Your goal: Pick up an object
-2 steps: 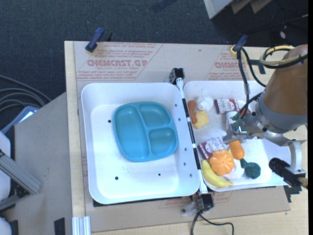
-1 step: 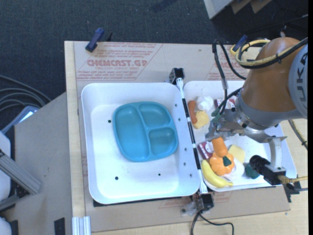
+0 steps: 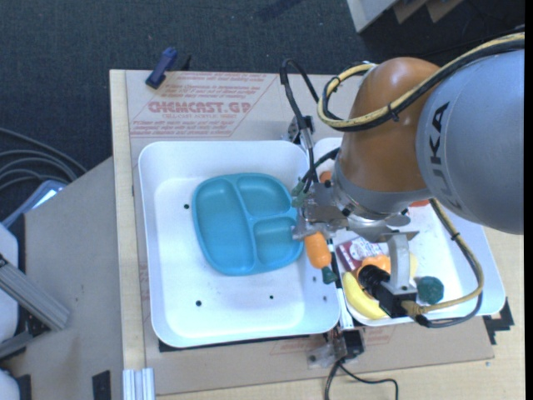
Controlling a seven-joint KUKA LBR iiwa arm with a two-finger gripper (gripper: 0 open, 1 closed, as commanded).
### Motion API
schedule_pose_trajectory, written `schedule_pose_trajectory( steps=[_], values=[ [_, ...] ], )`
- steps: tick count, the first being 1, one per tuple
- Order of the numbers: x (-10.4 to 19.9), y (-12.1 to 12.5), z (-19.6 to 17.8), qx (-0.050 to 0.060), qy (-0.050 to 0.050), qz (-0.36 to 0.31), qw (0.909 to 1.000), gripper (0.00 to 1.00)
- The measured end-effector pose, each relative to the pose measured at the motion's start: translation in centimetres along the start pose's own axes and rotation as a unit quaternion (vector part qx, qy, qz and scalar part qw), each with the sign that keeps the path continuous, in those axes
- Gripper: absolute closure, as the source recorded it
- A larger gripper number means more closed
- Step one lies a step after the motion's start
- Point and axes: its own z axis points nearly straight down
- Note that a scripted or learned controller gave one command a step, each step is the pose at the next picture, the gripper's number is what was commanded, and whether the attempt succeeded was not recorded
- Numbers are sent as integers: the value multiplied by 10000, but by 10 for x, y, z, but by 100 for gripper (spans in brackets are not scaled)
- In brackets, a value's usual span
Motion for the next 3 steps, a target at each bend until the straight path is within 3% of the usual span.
schedule_pose_trajectory(
  steps=[1, 3],
  values=[
    [-61, 0, -15, -7, -9, 7, 10000, 100],
    [-60, 1, -34, -12, -12, 0, 10000, 100]
  ],
)
